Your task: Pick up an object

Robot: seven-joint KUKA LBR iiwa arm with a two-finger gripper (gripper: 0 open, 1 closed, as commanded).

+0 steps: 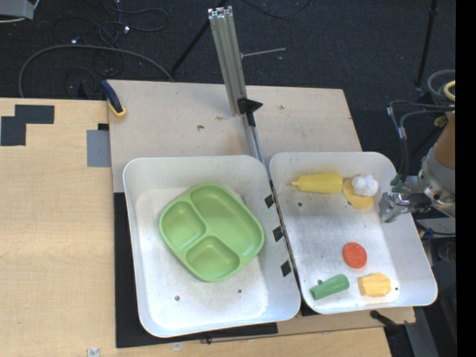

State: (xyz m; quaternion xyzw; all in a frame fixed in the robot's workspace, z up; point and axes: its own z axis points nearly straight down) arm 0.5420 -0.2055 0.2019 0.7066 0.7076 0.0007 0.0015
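Observation:
The right bin [327,225] holds several small objects. A yellow bottle [320,183] lies at its far side, with a white and yellow piece [362,191] just to its right. A red disc [355,255] sits lower down. A green cylinder [329,286] and a yellow block [375,284] lie near the front rim. My gripper [393,205] is at the bin's right rim, just right of the white and yellow piece, and nothing shows in its grasp.
The left bin [149,199] holds a green divided plate [212,231]. An aluminium post [230,62] rises behind the bins. A blue and yellow tool [114,100] lies at the board's far left corner.

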